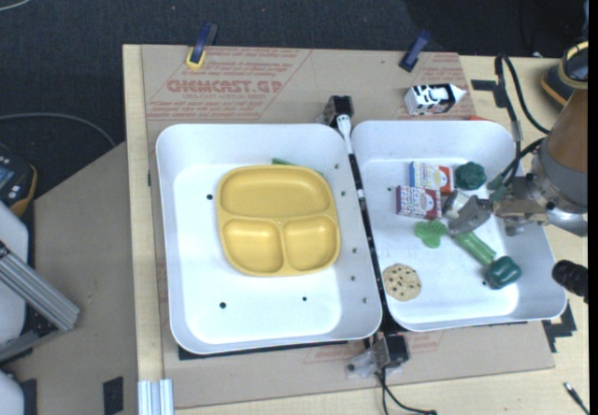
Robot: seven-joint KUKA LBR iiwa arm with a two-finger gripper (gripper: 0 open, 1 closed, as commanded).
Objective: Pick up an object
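The arm reaches in from the right, and its tool [470,213] is low in the right bin [448,313], just over the upper end of a green dumbbell toy [483,249]. Whether its fingers are spread or closed cannot be told, nor whether anything sits between them. The dumbbell lies slantwise, its dark round lower end toward the bin's near right corner. A small milk carton [422,190] lies just left of the tool. A chocolate-chip cookie [402,281] rests below and left of the dumbbell. A yellow divided plate [277,218] sits in the left bin [187,245].
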